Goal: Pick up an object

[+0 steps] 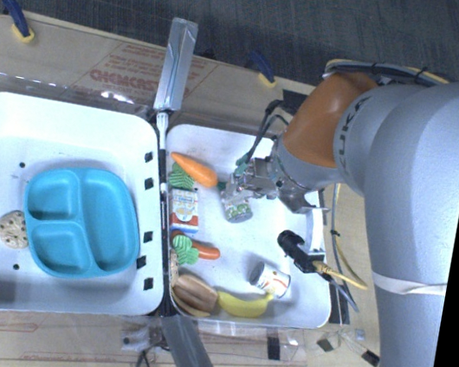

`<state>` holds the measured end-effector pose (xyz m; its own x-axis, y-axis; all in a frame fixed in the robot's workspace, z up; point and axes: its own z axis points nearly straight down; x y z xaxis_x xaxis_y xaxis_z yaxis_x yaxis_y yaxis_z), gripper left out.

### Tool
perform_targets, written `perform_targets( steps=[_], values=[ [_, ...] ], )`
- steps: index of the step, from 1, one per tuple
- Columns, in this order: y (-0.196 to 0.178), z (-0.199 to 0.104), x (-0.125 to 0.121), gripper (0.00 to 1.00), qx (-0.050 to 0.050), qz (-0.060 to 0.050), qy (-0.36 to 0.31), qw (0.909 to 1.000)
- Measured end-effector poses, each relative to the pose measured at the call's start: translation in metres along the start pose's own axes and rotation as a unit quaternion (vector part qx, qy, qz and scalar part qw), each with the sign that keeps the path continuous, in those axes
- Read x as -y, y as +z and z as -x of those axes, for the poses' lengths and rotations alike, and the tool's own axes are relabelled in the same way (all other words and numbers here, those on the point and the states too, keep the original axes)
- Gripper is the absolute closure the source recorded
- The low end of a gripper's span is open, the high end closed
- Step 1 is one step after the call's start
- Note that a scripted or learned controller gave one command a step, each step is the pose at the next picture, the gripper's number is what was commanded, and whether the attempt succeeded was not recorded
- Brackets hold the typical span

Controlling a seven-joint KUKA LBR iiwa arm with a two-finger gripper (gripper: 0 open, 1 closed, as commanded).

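The gripper (240, 191) hangs over the upper middle of the right bin (220, 138), and the slant of the view hides whether it is open or closed, so that cannot be told. Just below it in the view, touching or nearly touching its tip, is a small grey-green object (238, 211) resting on the bin floor; whether the gripper has hold of it cannot be told either. To the left of the gripper in the view, near it, lies a carrot (194, 169) with its green top toward the wall between the bins. Below that carrot, left and lower from the gripper, stands a small carton (184, 208), and lower again lies a second carrot (203, 251). Well below the gripper, along the bin's near wall, a brown bread roll (195, 293) touches a banana (243, 305), and a small white can (271, 279) lies just above the banana. Far to the gripper's left, in the left bin (12, 122), sits a blue divided plate (80, 220) with a cookie (13, 228) beside it.
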<state>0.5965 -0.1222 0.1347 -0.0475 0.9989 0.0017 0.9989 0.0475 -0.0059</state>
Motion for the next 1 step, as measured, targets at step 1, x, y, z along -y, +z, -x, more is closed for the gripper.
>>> perform_targets(
  steps=[1],
  values=[
    [0.0434, 0.0566, -0.0162, 1.0, 0.001, 0.002, -0.011, 0.9999]
  ],
)
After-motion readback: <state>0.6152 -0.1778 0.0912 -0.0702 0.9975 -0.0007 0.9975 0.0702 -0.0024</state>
